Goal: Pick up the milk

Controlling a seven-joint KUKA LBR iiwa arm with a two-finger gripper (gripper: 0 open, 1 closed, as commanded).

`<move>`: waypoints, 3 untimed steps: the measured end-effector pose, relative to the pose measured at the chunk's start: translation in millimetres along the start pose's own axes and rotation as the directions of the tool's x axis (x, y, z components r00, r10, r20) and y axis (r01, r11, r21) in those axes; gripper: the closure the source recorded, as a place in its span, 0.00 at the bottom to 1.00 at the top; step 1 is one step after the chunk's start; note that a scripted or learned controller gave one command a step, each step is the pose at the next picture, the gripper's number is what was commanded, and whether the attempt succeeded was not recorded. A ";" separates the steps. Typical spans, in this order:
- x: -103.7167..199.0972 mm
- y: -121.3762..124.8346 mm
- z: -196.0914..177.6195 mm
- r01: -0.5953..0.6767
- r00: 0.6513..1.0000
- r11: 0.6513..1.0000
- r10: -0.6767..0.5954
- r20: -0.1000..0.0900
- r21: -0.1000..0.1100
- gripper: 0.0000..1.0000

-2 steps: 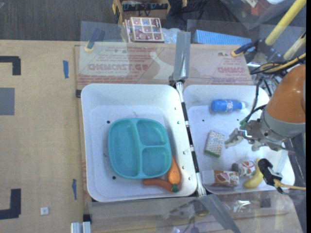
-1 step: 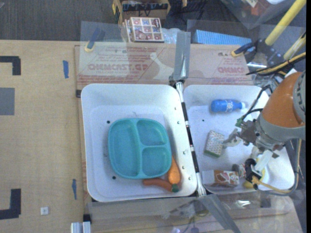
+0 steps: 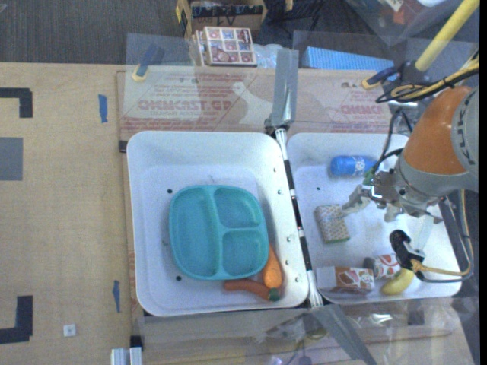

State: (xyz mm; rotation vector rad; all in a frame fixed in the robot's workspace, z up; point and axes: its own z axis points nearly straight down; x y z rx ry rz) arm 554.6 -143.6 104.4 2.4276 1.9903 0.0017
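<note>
A small orange-and-white milk carton (image 3: 354, 278) lies on its side at the front of the right bin (image 3: 304, 175). My gripper (image 3: 373, 206) hangs over the middle of that bin, behind the carton and well apart from it. Its two fingers are spread open with nothing between them. The orange-banded wrist (image 3: 437, 139) above it covers the bin's right side.
In the right bin there are also a blue bottle (image 3: 351, 164) at the back, a patterned box (image 3: 332, 223) left of the gripper, a red-and-white item (image 3: 388, 265) and a banana (image 3: 399, 281) beside the carton. The left bin (image 3: 144, 204) holds a teal divided plate (image 3: 219, 233) and carrots (image 3: 262, 278).
</note>
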 end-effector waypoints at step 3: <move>-60.5 -65.0 -7.7 0.319 0.948 0.948 -0.319 -0.003 0.003 0.00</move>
